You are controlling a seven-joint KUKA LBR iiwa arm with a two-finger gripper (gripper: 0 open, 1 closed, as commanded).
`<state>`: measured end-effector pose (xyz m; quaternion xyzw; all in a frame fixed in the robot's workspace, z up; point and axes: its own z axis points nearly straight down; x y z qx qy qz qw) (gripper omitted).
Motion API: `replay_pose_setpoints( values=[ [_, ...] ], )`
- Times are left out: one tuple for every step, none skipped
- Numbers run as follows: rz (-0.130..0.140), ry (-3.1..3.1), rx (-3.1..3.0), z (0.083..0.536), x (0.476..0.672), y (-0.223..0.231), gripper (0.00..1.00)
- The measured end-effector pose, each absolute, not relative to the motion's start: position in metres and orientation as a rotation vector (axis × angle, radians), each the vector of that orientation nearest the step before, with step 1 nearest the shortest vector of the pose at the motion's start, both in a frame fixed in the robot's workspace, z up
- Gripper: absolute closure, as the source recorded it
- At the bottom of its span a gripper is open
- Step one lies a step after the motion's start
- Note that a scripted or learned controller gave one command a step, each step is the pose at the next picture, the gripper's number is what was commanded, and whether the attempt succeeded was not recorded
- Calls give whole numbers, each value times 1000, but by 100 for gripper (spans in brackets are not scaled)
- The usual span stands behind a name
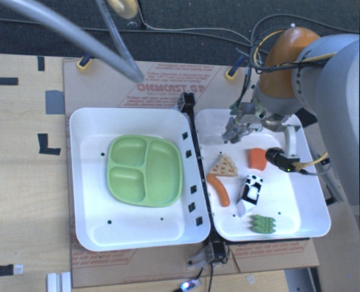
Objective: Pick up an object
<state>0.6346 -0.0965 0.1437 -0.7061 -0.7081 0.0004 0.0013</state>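
Orange block [257,159] is lying in the right bin [310,215] beside the hand [233,134], which is hovering nearby; its opening is impossible to judge.

Both bins, left [82,181] and right [307,215], look like smooth white plastic with a slight sheen. The divided green plate [145,170] appears to be matt plastic. The bins rest on a brown cardboard sheet [167,81], matt, printed in red. The bench top [21,181] shows a pale wood-grain finish. The arm's orange band [289,56] is glossy and reflects light; its grey casing [341,102] is smooth with a satin look. The gripper [236,131] looks like dull grey metal.
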Motion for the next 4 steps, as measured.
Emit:
replay_pose_setpoints(
  values=[
    [2, -2222, -2216, 182, 639, -96, 100],
    [1, -2223, -2218, 239, 636, -102, 100],
    [2, -2223, -2218, 288, 638, -101, 100],
    [11, -2221, -2211, 261, 618, -57, 100]
  ],
)
